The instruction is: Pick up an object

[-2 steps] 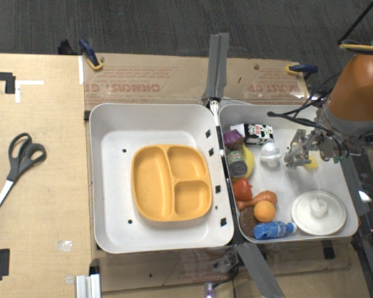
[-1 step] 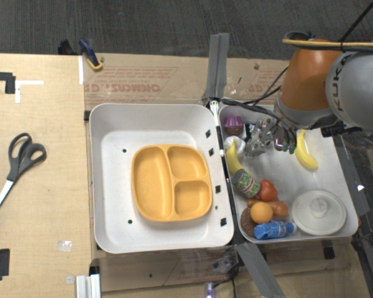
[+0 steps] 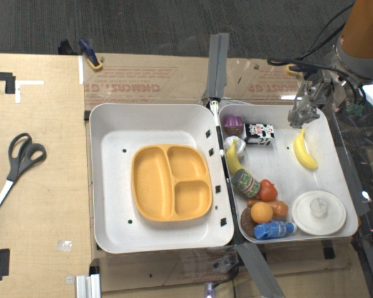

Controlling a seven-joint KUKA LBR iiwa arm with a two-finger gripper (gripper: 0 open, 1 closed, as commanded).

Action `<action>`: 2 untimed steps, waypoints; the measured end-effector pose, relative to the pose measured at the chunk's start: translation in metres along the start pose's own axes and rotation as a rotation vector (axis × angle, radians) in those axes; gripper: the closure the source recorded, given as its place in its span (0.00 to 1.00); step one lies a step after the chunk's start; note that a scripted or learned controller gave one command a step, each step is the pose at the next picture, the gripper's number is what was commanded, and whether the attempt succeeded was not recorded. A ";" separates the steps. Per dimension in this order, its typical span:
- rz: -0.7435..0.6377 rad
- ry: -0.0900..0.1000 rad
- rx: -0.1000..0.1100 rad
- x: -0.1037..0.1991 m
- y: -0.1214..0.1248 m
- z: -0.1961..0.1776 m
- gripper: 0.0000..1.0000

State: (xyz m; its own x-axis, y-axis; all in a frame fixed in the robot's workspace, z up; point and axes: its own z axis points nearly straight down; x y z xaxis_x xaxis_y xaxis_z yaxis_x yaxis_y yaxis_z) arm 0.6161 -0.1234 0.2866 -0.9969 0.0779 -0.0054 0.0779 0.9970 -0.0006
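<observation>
My gripper (image 3: 303, 112) hangs over the back right part of the right bin (image 3: 333, 140), its fingertips just above the upper end of a yellow banana (image 3: 305, 151). Nothing shows between the fingers. Along the bin's left side lie a purple item (image 3: 233, 124), a black-and-white carton (image 3: 259, 134) and a second banana (image 3: 234, 154). Toward the front sit a green bottle (image 3: 245, 182), a red piece (image 3: 267, 190), an orange (image 3: 262, 212), a blue bottle (image 3: 273, 230) and a white round lid (image 3: 318, 212).
The left bin (image 3: 112, 166) holds a yellow divided plate (image 3: 172, 182). Scissors (image 3: 15, 166) lie on the wooden bench at far left. A grey bar (image 3: 217, 67) runs between the bins at the back. Cables trail behind the arm at upper right.
</observation>
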 end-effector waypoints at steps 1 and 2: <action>0.277 0.000 0.000 -0.015 -0.037 -0.046 1.00; 0.177 0.002 0.000 0.036 -0.078 0.167 1.00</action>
State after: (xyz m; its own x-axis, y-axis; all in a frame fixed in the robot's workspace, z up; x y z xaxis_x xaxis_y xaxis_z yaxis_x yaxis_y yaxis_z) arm 0.5751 -0.1988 0.1190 -0.9678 0.2517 -0.0031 0.2517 0.9678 0.0002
